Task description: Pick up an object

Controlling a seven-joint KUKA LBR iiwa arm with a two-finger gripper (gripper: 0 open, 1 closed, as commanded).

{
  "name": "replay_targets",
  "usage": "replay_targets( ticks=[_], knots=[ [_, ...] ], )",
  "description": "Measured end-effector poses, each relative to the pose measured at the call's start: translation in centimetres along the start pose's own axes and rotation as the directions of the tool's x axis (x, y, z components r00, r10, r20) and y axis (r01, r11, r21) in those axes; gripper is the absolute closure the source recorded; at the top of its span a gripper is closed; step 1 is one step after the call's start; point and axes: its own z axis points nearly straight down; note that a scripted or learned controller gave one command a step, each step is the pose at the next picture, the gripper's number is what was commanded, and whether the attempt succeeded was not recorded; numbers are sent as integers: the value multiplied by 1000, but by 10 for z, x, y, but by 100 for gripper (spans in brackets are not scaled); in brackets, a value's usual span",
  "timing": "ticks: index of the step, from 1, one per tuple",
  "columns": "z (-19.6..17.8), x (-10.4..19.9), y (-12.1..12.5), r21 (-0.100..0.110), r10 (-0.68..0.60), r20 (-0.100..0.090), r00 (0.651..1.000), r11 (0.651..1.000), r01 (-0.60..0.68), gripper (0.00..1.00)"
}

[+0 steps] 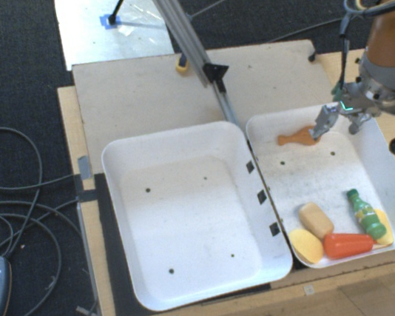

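Drumstick-shaped orange toy [298, 138], lying near the far wall of the right bin [385, 159], looks like the thing this try is after, since the pincer [325, 125] sits right at its thick end.

Starting at the left, the left bin [126, 203] shows bare white floor with a few dark dots. The two bins touch along their shared rims, which keeps them squared up on the table [133, 89].

In the right bin, four other toys crowd the near corner: a yellow round piece [307, 245], a tan block [316, 219] touching it, a red-orange piece [348, 244] along the near wall, and a green bottle [364, 214] leaning over a yellow slice. Packed that tightly, they leave little room for fingers, so I judge the lone orange toy the easier target.

The arm [389, 46] reaches in from the right, with the pincer tilted down toward that toy. Its tip seems to touch or overlap the toy's end, but I cannot tell whether the fingers are apart or together, nor whether the toy lies between them. It appears to rest on the bin floor.
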Motion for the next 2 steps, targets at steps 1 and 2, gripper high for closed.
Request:
replay_targets(
  ticks=[1,2],
  knots=[
    [-2,0,1,-4,0,1,1000,1000,0,0],
    [41,-4,6,-1,4,1,1000,1000,-4,0]
  ],
)
